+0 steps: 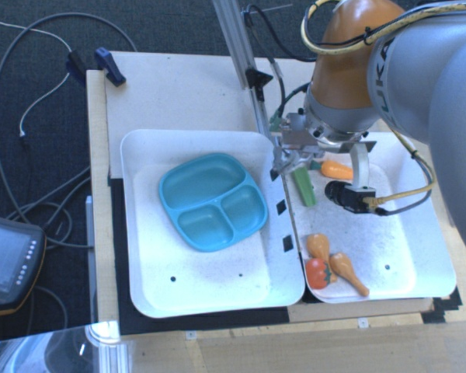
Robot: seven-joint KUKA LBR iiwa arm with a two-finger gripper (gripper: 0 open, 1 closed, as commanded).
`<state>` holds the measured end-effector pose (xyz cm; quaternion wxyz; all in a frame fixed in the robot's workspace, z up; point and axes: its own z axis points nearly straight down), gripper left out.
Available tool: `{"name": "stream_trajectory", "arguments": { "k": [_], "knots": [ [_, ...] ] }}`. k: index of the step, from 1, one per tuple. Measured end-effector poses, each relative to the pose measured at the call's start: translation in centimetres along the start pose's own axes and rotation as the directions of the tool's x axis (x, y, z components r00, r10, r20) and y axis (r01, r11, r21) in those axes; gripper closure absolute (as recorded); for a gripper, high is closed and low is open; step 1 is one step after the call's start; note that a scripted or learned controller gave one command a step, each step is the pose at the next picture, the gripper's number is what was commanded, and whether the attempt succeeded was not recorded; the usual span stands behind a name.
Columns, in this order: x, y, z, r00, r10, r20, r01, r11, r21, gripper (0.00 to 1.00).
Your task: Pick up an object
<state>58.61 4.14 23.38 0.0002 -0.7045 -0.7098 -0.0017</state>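
1. The desk [179, 99] is seen from above, and two white bins are borne on it side by side.
2. The arm [357, 45] is reached in from the right, over the far end of the right bin.
3. The left bin [202, 274] is taken up in its middle by one blue tray [212, 200] with three compartments, which is laid flat and turned at a slant.
4. In the right bin [404, 247] the smaller things are kept towards its left side.
5. A green block [304, 186] is laid in the far left part of the right bin, near the wall shared with the left bin.
6. A carrot [335, 169] is laid just right of the block's far end.
7. Two tan pear-shaped pieces are found at the near end: one [318, 245] is set against the tomato's far side, the other [348, 272] is laid to the tomato's right.
8. A tomato [316, 272] is placed in the near left corner.
9. The gripper [286, 160] is held low over the shared wall, just left of the green block's far end. Nothing is seen held in it, and whether it is wide or narrow cannot be told.
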Motion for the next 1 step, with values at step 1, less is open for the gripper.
{"name": "stream_trajectory", "arguments": {
  "k": [1],
  "knots": [
    [5.57, 3.02, 0.32, 1.000, 0.000, 0.000, 0.000, 1.000, -0.001, 1.00]
  ]
}}
